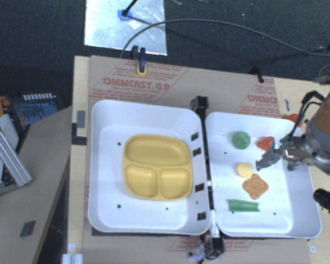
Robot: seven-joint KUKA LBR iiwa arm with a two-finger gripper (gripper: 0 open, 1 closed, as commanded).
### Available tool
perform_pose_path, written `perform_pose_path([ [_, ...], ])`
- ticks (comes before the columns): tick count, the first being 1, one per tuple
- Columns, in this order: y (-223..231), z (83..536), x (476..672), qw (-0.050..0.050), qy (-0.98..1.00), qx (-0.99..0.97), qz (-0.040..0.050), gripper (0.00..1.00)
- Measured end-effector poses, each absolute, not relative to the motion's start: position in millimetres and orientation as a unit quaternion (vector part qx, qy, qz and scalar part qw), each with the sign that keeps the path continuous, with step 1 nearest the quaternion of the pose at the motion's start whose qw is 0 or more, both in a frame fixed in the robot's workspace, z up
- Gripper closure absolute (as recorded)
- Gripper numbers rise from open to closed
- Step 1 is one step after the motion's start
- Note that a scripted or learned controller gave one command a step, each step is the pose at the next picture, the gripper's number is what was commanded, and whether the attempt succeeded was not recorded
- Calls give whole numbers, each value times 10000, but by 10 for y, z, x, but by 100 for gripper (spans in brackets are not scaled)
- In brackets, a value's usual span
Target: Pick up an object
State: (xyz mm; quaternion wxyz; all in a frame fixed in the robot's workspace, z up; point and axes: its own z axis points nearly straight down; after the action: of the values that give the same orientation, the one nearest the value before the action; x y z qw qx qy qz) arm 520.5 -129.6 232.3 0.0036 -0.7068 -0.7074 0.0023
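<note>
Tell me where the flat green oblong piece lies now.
The flat green oblong piece lies in the right white bin, near its front edge, just below the orange waffle-shaped piece.

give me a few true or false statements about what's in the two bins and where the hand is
1. A yellow divided tray lies in the left bin. True.
2. The green ball sits in the left bin. False: it is in the right bin, near its far edge.
3. The hand is over the right bin, near the red piece. True.
4. The long green piece lies inside the yellow tray. False: it lies on the floor of the right bin, nearer the camera than the orange waffle-like piece.
5. A small pale yellow piece lies between the green ball and the orange piece. True.
</note>
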Motion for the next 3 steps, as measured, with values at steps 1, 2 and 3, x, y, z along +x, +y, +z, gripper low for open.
perform_pose_path([
  [1,-1295,2370,5227,-4,-7082,-7060,-4,0],
  [2,-1279,1770,5158,15,-7075,-7067,7,0],
  [3,-1277,1146,5115,19,-7073,-7069,10,0],
])
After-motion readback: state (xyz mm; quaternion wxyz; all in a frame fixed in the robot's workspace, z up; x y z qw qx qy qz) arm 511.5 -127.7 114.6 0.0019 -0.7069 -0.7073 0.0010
